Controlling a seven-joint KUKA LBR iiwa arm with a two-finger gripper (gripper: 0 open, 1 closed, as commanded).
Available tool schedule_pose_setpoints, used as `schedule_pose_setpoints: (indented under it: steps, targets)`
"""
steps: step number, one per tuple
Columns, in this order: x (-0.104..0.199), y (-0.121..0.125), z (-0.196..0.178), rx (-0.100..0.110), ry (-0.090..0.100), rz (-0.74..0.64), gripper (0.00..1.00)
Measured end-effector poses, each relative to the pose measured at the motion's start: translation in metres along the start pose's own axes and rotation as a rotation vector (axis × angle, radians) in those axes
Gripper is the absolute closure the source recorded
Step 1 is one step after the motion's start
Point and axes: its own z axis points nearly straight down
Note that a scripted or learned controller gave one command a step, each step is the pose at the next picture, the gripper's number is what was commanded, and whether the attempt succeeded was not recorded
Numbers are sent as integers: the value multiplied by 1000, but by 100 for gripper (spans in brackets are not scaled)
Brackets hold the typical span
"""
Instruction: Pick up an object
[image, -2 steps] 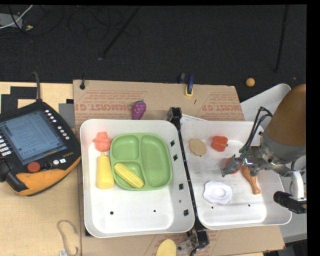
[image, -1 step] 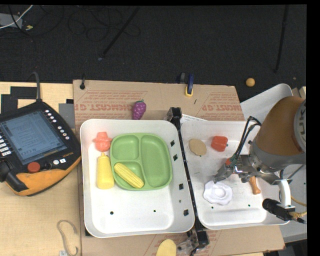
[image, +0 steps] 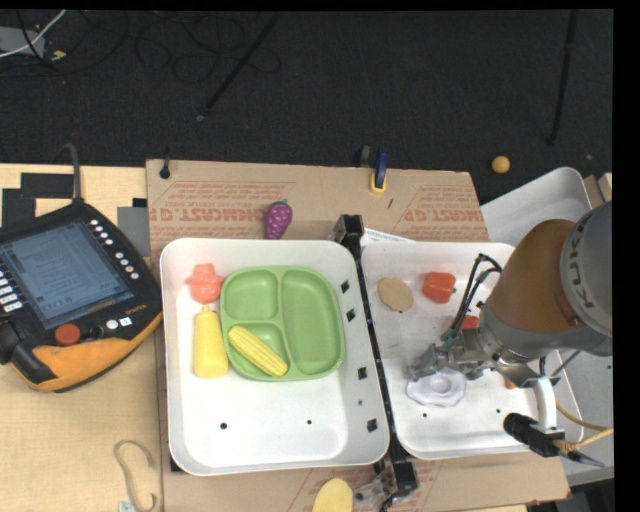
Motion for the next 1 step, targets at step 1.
schedule_pose_setpoints:
  steps: [1]
  targets:
    - [-2,1,-14,-5,0,8,100]
